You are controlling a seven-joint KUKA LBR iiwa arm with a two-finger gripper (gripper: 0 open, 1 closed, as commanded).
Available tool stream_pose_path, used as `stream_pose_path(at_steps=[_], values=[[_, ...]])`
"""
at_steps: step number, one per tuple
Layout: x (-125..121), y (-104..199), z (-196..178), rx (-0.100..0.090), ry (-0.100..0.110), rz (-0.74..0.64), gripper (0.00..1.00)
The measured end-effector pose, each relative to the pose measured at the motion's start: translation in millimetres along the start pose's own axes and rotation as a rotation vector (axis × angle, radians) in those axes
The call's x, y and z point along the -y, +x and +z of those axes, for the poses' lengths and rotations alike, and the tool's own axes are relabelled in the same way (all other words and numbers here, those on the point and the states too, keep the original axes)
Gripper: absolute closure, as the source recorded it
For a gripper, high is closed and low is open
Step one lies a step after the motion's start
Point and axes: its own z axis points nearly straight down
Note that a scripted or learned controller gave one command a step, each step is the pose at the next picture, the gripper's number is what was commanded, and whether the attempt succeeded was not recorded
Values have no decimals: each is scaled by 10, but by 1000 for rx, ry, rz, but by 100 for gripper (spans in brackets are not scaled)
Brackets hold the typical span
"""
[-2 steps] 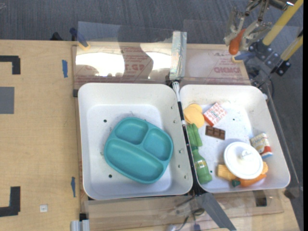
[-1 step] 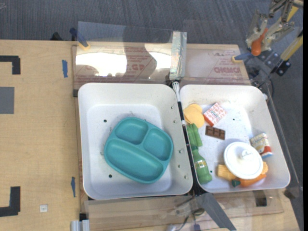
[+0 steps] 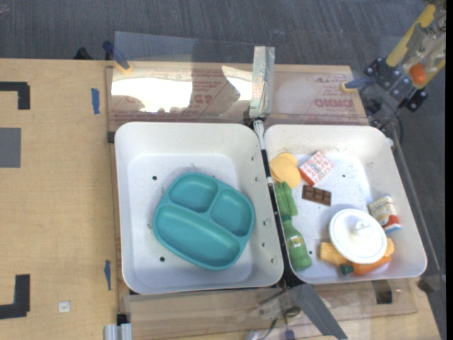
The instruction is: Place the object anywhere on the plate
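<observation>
The gripper (image 3: 395, 83) hangs high outside the bins, just past the far right corner of the right bin (image 3: 407, 190); it holds nothing, and whether it is spread or pressed together I cannot tell. Every candidate thing lies toward the camera and to the view's left of it, in that bin. Nearest are a small can (image 3: 383, 208) and a white lidded pot (image 3: 357, 234). Farther out are a chocolate bar (image 3: 316, 195), a red-and-white packet (image 3: 316, 166) and a yellow piece (image 3: 284, 166). Farthest is a green bottle (image 3: 291, 227), its long axis running along the wall the two bins share. Which one the task means is not evident. The teal plate (image 3: 204, 220), bare, lies farther left again, in the left bin (image 3: 134, 190), so any carry probably runs leftward across that wall.
</observation>
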Motion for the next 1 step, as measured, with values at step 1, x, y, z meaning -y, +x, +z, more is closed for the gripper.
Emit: stream_pose_path(at_steps=[1], values=[[32, 753, 4, 1, -1, -106, 100]])
